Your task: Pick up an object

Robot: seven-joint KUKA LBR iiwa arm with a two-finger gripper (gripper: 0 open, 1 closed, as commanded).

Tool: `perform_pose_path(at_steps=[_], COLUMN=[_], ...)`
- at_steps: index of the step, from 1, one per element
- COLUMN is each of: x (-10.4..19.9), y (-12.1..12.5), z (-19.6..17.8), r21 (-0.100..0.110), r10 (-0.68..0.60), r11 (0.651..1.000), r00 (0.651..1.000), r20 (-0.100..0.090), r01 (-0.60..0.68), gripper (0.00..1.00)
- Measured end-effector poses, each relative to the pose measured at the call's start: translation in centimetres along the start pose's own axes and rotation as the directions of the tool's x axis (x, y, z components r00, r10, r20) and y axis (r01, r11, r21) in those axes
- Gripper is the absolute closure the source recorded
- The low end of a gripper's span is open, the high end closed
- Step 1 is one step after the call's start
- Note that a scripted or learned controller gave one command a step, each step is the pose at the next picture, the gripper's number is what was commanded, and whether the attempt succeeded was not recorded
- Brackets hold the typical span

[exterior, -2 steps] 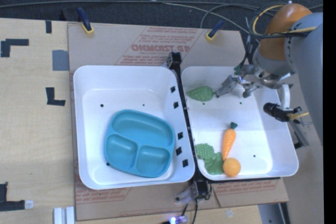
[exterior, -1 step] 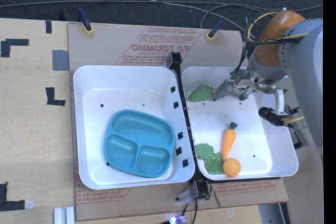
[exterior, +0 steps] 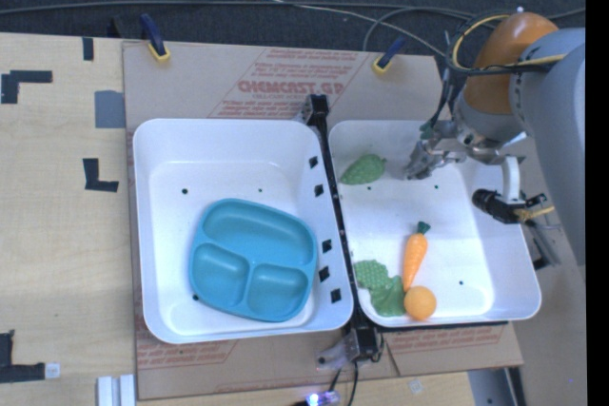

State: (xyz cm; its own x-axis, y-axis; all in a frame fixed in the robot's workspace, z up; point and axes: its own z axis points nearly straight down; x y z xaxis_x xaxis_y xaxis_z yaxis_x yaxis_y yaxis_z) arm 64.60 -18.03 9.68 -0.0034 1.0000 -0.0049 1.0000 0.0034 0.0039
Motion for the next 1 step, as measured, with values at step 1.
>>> perform_pose_path(at_steps=[1], x=[-0.10], y=[0.41], z=[-4.23], r21=[0.002], r10=[0.002], r11=[1.000], r00=[1.000], r20=[-0.005], r01=[-0.002], gripper=[1.00])
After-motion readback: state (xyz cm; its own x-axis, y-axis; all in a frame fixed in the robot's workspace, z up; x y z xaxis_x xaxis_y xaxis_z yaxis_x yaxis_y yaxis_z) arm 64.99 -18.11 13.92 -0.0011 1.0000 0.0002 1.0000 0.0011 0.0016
